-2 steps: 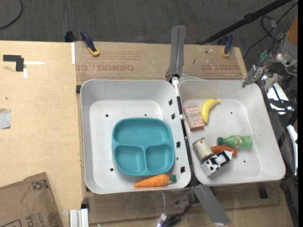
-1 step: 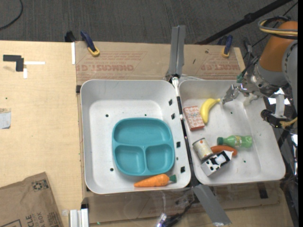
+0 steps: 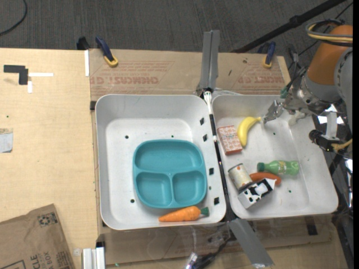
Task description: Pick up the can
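On the bench, two shallow white bins sat side by side, the left bin (image 3: pixel 112 150) and the right bin (image 3: pixel 314 189) touching along a shared middle edge. Within the left bin lay a teal divided plate (image 3: pixel 168 172), with an orange carrot (image 3: pixel 180 214) just beside its near rim, close to the bin's front wall. Over in the right bin, the can (image 3: pixel 239 176) lay tipped on its side near the left wall, toward the front half of the bin. Just in front of it rested a small black-and-white box (image 3: pixel 256 193), touching or nearly touching the can, and a slim orange item (image 3: pixel 263 177) lay between that box and a green bottle (image 3: pixel 279 167), which was lying flat and pointing to the right. Farther back, a small red-and-white carton (image 3: pixel 229 139) sat against the left wall, with a yellow banana (image 3: pixel 247 129) just beside it. The arm came in from the right, its orange band (image 3: pixel 328 60) above the grey wrist, and the gripper (image 3: pixel 275 112) hung at the back of the right bin, near the banana's upper end and well apart from the can. Whether its jaws stood wide or narrow could not be told from this angle; nothing was visibly held between them.
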`<state>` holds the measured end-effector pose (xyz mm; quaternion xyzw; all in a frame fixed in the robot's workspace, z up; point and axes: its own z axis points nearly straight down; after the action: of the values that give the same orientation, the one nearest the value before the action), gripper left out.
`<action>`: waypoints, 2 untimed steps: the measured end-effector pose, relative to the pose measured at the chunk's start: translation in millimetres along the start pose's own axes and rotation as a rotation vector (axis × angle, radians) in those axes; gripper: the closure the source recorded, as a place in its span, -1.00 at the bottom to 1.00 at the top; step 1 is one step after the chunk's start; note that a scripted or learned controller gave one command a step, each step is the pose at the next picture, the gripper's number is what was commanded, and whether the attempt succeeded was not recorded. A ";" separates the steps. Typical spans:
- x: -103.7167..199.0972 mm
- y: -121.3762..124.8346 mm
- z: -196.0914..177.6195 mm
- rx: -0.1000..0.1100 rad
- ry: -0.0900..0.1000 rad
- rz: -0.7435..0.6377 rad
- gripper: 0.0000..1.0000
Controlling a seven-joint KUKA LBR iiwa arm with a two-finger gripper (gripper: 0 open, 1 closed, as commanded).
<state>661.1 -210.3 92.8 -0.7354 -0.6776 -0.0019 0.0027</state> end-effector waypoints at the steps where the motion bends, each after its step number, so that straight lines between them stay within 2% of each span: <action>1: -7.5 -0.8 -38.2 -0.004 -0.008 0.043 -1.00; 2: 34.8 -79.2 -3.0 0.001 -0.007 0.241 -1.00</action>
<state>585.0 -169.2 96.1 -0.8115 -0.5843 0.0014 0.0011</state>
